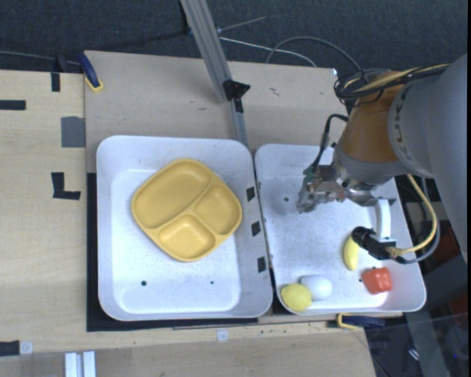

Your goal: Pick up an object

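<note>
Four small objects sit in the right bin (pixel 282 163), clustered at its near right corner: a yellow ball (pixel 296 296) touching a white ball (pixel 317 287), an orange-red block (pixel 377 279), and a yellow banana-like piece (pixel 351 253) partly behind a black cable end. Probably pushed there, so any is a candidate pick. The left bin (pixel 110 210) holds a yellow divided plate (pixel 187 209), lying flat. The gripper (pixel 310 199) hangs over bare floor in the right bin's far half, well apart from the cluster, nothing seen between it; released or clenched, cannot tell. The arm reaches in from the right, wrist angled down.
</note>
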`<state>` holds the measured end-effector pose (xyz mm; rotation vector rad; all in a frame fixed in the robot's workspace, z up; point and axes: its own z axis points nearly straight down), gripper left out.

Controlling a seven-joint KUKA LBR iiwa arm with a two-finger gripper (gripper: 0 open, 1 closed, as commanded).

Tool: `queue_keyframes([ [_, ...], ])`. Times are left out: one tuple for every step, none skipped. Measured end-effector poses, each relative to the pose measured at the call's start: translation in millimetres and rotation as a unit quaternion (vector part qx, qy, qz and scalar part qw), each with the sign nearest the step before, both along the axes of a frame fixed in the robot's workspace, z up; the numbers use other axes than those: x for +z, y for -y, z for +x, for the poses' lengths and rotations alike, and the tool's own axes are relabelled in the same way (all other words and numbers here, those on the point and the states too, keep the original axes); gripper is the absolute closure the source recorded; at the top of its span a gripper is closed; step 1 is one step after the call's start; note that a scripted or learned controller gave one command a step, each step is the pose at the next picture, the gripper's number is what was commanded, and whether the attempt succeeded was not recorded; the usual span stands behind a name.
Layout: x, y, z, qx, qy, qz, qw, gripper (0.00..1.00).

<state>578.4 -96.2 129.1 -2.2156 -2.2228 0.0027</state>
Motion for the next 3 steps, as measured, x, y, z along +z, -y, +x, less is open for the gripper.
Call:
queue_keyframes([
  [61.0, -5.7, -2.4, -0.001, 0.004, -0.0007, 1.0000, 1.00],
  [79.7, -6.2, -1.8, -0.001, 0.002, -0.0004, 1.0000, 1.00],
  [89.5, -56.2, 20.8, 0.002, 0.002, 0.0003, 1.0000, 1.00],
])
